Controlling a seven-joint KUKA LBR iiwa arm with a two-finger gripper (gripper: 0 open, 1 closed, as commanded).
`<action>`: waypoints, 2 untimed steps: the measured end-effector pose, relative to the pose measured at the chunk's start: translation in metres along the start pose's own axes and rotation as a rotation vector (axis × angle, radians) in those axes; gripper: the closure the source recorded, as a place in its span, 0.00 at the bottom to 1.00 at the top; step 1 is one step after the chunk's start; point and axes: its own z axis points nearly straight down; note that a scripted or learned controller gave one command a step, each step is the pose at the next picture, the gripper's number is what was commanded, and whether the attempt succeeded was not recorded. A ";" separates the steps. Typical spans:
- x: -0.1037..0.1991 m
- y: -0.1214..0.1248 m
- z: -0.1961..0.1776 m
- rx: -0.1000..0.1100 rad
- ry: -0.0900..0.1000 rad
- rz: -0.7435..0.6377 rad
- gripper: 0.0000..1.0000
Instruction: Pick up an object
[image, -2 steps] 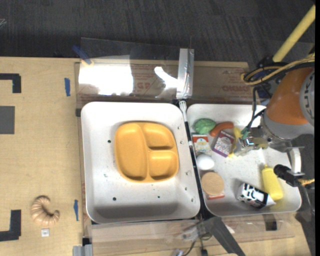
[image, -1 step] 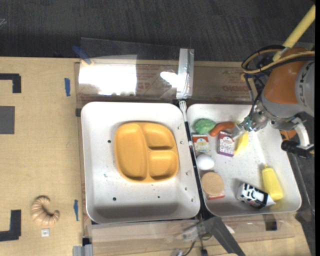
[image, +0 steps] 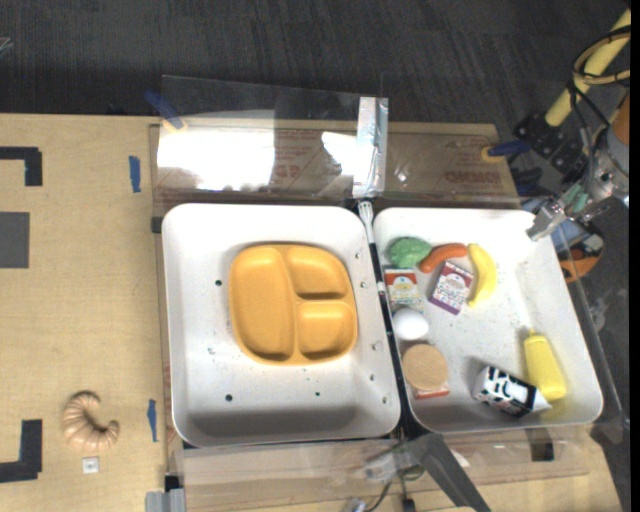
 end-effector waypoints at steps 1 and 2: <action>-0.012 0.005 -0.082 0.004 0.006 -0.309 1.00; 0.058 0.034 0.048 0.016 0.018 0.000 1.00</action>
